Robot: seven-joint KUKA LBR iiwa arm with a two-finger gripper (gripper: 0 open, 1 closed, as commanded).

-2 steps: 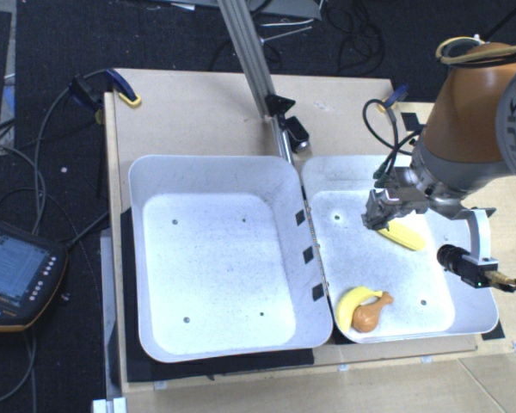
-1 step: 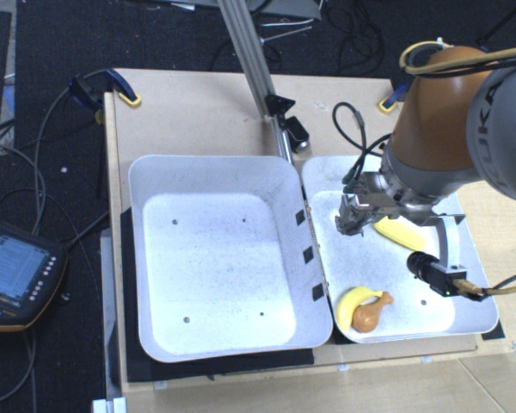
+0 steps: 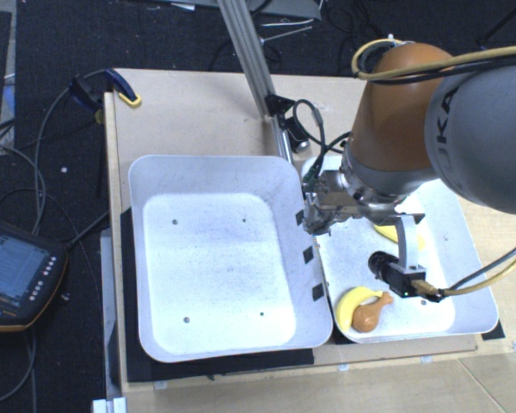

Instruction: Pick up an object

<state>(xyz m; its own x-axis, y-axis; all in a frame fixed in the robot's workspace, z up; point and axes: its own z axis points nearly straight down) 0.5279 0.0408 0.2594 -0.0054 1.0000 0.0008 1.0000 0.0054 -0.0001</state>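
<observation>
My gripper hangs low at the left edge of the right bin, close to the wall shared with the left bin. The big grey and orange arm above it hides much of the right bin. At that bin's front lie a yellow banana-like toy and an orange-brown drumstick-shaped toy, touching each other. They lie in front of the gripper and a little to its right, apart from it. Another yellow thing peeks out from under the wrist, mostly hidden.
A slanted aluminium rail runs from the back down to the bins' shared corner, with cables around it. A blue and yellow clamp sits on the bench's back left corner. A handheld control pendant lies on the floor at left.
</observation>
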